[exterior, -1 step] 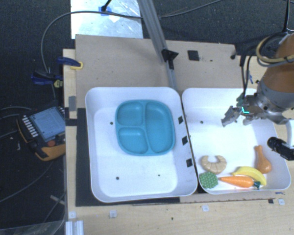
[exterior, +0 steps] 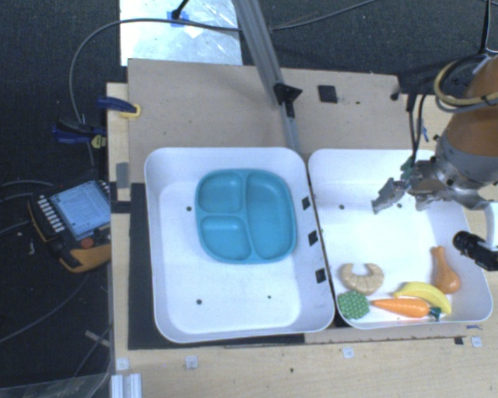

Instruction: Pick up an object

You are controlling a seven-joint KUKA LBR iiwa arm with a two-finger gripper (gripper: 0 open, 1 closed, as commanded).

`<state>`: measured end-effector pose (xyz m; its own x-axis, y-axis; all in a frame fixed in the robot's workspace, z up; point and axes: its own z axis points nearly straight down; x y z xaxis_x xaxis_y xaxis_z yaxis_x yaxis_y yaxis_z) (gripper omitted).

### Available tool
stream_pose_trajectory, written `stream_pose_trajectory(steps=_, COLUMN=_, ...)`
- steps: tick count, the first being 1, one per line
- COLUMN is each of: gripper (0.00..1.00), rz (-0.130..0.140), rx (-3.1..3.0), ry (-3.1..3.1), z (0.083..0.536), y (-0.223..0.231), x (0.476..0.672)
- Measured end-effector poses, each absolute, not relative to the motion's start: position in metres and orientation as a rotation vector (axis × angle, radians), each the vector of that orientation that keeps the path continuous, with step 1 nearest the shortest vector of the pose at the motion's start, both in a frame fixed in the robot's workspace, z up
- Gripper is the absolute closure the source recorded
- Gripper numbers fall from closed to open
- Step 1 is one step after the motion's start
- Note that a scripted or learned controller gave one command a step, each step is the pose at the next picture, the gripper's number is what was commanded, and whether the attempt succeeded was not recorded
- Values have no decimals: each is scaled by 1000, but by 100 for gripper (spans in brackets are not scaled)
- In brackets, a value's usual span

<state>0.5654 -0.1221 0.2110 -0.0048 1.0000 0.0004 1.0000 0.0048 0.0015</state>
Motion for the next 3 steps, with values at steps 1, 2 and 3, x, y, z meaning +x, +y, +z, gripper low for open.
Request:
stream_pose_trajectory(steps=1, gripper=0, rz=-2, rx=2221, ry=2224, z=167, y=-121, x=558)
stream_pose_trajectory(steps=2, gripper=0, rz=-2, rx=2222, ry=2224, z=106, y=-114, x=561)
stream_pose_trajectory(steps=3, gripper=0, rz=4, rx=2219, ry=2220, z=86, y=-114, x=563)
